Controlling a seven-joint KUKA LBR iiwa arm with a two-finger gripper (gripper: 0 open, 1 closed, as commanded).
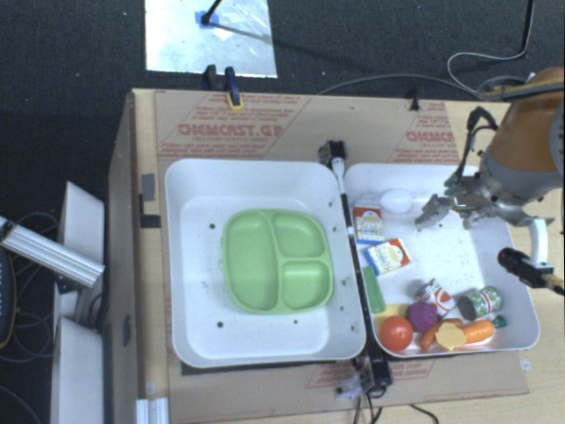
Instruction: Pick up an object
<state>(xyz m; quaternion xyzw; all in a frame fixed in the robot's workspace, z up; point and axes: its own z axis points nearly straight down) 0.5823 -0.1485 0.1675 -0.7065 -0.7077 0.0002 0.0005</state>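
Note:
My gripper point(450, 212) hangs over the back of the right bin point(530, 325), with its fingers spread open and nothing between them. Just to its left lie a white egg-shaped object point(397, 201) and a small red and white carton point(368, 222). A second small packet point(388, 256) lies nearer the bin's middle. Along the front of the bin sit a red tomato point(397, 332), a purple object point(425, 314), a red and white wrapped item point(437, 297), a small can point(481, 302), a carrot point(478, 331) and a yellow piece point(448, 336).
The left bin point(190, 237) holds a green divided plate point(275, 261). A green strip point(372, 290) lies against the right bin's left wall. The arm's orange band point(530, 131) and a black part point(523, 268) overhang the right bin's right side.

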